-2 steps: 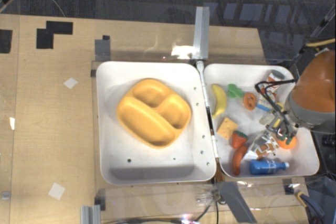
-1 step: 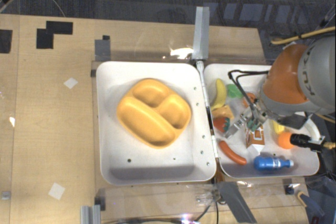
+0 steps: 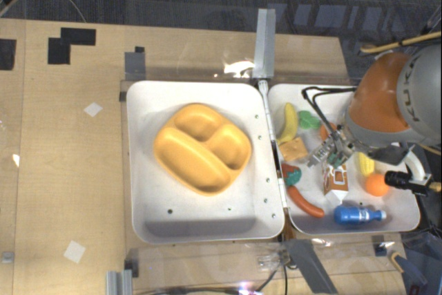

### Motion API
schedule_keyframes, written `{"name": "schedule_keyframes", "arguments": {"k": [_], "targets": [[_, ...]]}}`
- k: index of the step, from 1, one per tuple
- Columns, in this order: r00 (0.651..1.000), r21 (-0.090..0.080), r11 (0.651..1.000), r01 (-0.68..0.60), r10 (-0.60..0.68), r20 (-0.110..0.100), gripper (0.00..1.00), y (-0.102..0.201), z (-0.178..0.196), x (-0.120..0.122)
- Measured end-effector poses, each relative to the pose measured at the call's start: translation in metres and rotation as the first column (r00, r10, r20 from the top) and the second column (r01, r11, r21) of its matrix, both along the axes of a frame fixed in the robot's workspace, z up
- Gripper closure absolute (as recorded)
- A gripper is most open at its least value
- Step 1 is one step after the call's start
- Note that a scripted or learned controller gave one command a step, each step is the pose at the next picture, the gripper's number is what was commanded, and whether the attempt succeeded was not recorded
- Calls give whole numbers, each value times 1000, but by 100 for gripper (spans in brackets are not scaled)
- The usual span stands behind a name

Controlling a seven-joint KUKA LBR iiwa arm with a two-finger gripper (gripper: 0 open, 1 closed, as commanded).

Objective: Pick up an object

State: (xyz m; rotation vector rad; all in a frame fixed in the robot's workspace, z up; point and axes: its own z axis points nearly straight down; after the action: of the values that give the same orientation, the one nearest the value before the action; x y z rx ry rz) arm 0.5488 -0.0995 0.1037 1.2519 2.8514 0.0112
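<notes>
- Clearly, the gripper (image 3: 330,150) is seen low in the right bin (image 3: 411,217), among crowded toys; whether its jaws are wide or narrow cannot be told.
- A carton (image 3: 336,179) is found just below it, a banana (image 3: 289,122) near the dividing edge.
- A bottle (image 3: 358,215) and sausage (image 3: 304,202) are laid along the near rim.
- The left bin (image 3: 148,217) is taken up mostly by a yellow tray (image 3: 201,147).

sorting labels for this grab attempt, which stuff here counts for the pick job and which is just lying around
Belongs to the job:
- gripper
- right bin with the things to pick: banana, hot dog, blue bottle, orange, small carton

Just lying about:
- left bin
- yellow divided tray inside it
- black tape marks on the bench
</notes>
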Motion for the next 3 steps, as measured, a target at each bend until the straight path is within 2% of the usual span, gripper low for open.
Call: {"name": "schedule_keyframes", "arguments": {"k": [1,2,3], "targets": [[996,4,996,84,-84,-21,100,-18,26,3],[996,4,997,83,-83,-22,0,-18,25,2],[998,4,998,69,-69,-14,0,-36,-14,-18]]}}
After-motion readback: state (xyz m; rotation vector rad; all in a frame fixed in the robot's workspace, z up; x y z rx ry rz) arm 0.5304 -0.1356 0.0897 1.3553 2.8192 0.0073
